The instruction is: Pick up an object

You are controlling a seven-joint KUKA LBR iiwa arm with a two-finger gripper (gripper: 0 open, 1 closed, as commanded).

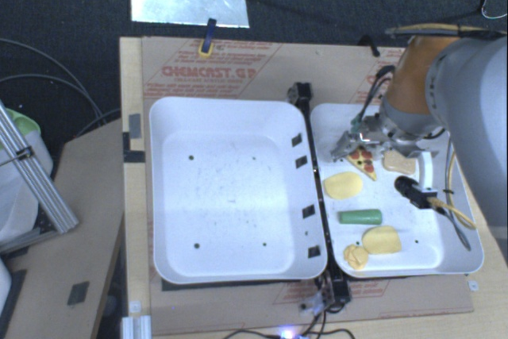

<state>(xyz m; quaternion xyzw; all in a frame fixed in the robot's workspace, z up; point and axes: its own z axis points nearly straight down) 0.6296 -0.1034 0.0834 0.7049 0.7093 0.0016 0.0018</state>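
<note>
From my remote seat I see the gripper (355,140) low in the right bin (456,254), directly over the pizza slice (365,161), though I cannot tell its grip state, with a yellow piece (343,186) and a green block (360,216) lying nearby.

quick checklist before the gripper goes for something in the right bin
1. Gripper over the right bin: ok.
2. Target near it: pizza slice toy lies just beside the gripper: ok.
3. Fingers free of any object: cannot tell.
4. Space around the target: yellow piece and tan piece lie close, apart from it: ok.
5. Green cylinder lies flat, apart from its neighbours: ok.
</note>
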